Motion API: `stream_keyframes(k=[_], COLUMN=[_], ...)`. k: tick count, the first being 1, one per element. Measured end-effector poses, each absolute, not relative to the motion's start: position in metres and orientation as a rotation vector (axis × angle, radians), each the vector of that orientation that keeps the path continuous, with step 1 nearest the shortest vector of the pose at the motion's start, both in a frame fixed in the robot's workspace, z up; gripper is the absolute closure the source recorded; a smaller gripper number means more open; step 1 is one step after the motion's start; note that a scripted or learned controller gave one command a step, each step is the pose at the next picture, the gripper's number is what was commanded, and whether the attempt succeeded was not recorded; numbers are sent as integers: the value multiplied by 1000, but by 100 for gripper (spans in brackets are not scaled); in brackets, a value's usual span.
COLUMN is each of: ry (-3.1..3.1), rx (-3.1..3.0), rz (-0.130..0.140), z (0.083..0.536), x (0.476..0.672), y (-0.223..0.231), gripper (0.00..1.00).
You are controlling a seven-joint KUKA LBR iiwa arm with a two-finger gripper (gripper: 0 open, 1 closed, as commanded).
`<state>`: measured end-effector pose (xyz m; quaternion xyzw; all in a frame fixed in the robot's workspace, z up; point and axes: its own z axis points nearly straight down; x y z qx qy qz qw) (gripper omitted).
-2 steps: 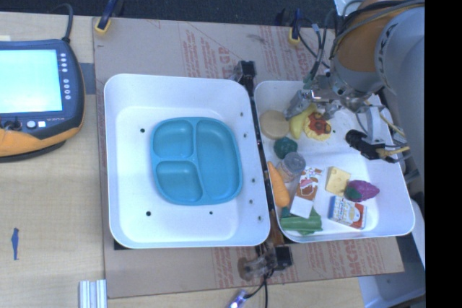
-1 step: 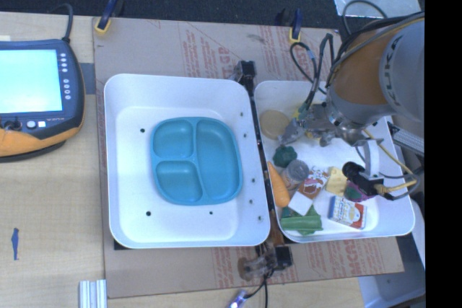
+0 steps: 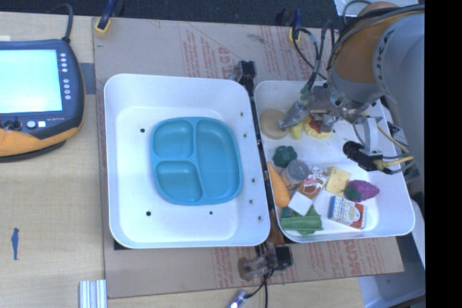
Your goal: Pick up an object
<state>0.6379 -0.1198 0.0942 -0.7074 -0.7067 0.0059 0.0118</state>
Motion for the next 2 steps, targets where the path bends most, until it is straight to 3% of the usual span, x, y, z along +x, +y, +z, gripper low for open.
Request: stream_keyframes(k=[1, 2], ry=[-2223, -2224], rx=[-2218, -2212], rz=[1, 7], z=[153, 116], x=[657, 572], y=[-148, -94], gripper=[0, 0])
